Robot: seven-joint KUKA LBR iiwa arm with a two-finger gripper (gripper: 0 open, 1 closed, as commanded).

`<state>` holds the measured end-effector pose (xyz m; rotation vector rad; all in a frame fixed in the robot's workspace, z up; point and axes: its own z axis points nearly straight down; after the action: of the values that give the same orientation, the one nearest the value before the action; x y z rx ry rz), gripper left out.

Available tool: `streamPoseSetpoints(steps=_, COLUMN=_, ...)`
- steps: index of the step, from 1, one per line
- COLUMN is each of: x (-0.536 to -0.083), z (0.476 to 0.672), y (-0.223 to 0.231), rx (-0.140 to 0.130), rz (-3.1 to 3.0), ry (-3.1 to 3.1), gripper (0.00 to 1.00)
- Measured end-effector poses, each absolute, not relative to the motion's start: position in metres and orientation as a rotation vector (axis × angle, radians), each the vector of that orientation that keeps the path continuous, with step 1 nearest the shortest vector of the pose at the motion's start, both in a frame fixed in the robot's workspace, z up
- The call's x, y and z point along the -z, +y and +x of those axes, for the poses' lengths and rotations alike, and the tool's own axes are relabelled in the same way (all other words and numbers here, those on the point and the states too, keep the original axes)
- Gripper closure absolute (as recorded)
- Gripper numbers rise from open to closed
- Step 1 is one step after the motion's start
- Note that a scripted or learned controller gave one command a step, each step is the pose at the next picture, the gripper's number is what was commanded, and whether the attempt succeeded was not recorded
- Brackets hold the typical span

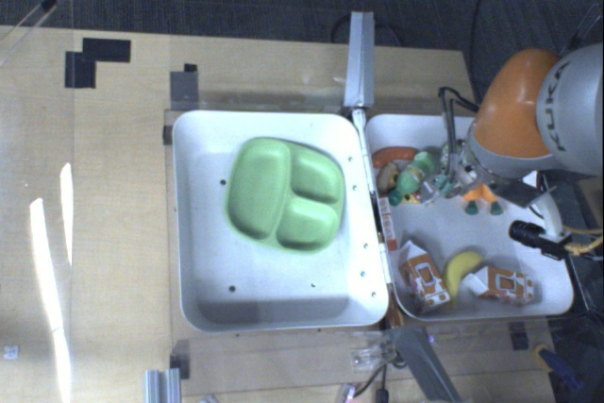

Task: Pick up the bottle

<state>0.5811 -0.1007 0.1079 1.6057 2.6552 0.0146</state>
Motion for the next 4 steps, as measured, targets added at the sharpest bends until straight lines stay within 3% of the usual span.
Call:
streamPoseSetpoints(steps=1, x=-0.292, z=0.634, y=-0.039, rx=-0.007, rz=1.399, ry=2.803, gripper=1.0)
streamPoseSetpoints(steps=2, x=-0.292, z=0.634, y=-0.039, rx=-0.006, rz=1.399, ry=2.803, gripper=0.0)
streamPoseSetpoints(steps=3, x=-0.294, z=0.601, y=-0.026, rx=-0.005, rz=1.697, ry=2.638, gripper=0.0)
streamPoseSetpoints(steps=4, x=-0.197, z=0.585, y=-0.06, rx=-0.004, rz=1.751, ry=2.604, gripper=0.0)
